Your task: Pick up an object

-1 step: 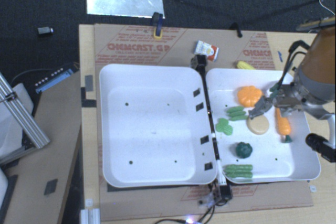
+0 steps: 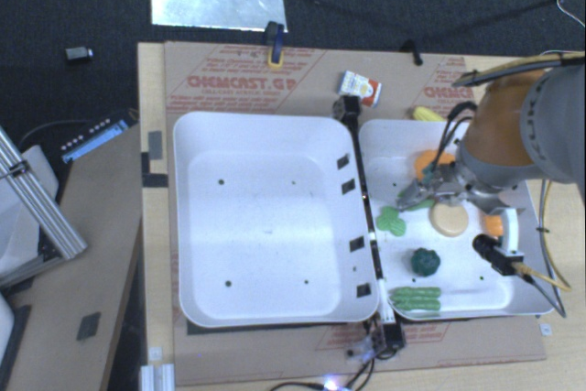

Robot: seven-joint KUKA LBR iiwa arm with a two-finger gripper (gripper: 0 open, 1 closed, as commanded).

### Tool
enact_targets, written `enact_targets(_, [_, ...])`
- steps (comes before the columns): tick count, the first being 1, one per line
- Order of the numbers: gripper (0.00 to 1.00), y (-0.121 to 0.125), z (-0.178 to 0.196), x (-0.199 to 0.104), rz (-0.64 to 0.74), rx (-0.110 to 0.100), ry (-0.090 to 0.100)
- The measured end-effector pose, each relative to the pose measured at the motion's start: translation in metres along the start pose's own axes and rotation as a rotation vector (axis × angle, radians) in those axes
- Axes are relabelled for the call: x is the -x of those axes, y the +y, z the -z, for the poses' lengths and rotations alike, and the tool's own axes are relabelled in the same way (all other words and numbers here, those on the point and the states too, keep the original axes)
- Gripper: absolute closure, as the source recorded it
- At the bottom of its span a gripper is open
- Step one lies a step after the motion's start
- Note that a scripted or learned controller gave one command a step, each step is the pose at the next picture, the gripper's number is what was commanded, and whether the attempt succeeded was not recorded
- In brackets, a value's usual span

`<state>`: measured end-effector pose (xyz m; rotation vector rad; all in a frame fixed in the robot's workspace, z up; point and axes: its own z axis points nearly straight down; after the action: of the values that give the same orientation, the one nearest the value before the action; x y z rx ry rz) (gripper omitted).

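Camera view showed the pincer (image 2: 412, 195) low over the right bin (image 2: 394, 137), its dark fingers pointing toward the view's left, at the end of the grey arm (image 2: 549, 128) that reached in from the right with its orange band above the wrist. Whether those fingers were apart or together could not be told at that angle, and nothing could be seen between them. Just beyond the tips, to the left and slightly nearer the camera, lay a light green piece (image 2: 392, 221), seemingly the closest candidate for a pick; its shape was too small to give a clear long axis. A round tan disc (image 2: 450, 219) sat just beside the pincer on the near side, and an orange object (image 2: 428, 164) lay partly hidden behind it. Farther toward the front of the bin were a dark green lump (image 2: 425, 262) and a ridged green object (image 2: 416, 297), the latter lying lengthwise left to right along the bin's front wall. The left bin (image 2: 265, 220) stood next to the right one on the desk (image 2: 238, 78). Any descent would likely need a short shift leftward to centre over the light green piece.
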<state>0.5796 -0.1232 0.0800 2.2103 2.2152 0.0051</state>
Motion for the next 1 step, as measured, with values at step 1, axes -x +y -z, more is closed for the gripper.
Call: enact_targets(1, [0.00,0.0801,0.0056,-0.0375,0.007,-0.001,0.006])
